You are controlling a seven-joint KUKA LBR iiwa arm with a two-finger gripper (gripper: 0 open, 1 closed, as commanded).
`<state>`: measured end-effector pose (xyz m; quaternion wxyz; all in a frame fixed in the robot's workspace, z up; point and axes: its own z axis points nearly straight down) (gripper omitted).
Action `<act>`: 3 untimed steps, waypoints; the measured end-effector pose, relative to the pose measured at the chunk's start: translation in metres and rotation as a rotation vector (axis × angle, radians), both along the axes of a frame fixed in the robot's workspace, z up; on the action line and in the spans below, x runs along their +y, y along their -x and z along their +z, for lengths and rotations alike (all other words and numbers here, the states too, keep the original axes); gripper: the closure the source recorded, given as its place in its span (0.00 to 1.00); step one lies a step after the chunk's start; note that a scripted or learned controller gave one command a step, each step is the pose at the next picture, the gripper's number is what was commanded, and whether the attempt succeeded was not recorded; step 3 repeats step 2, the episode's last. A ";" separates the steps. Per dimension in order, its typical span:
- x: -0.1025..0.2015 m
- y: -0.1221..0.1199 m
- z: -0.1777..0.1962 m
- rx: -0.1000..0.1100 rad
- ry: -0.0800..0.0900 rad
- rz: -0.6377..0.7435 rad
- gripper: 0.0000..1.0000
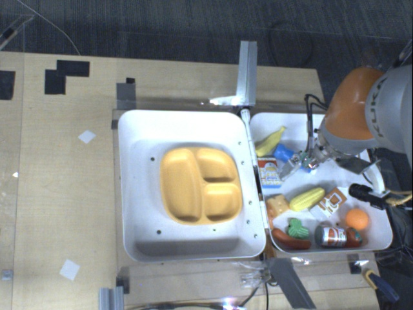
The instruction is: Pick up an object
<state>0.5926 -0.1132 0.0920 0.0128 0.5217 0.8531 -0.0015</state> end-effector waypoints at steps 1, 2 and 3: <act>-0.035 -0.049 -0.004 0.008 -0.012 0.031 0.00; -0.033 -0.052 0.011 0.000 -0.011 0.037 1.00; -0.033 -0.052 0.011 0.000 -0.011 0.037 1.00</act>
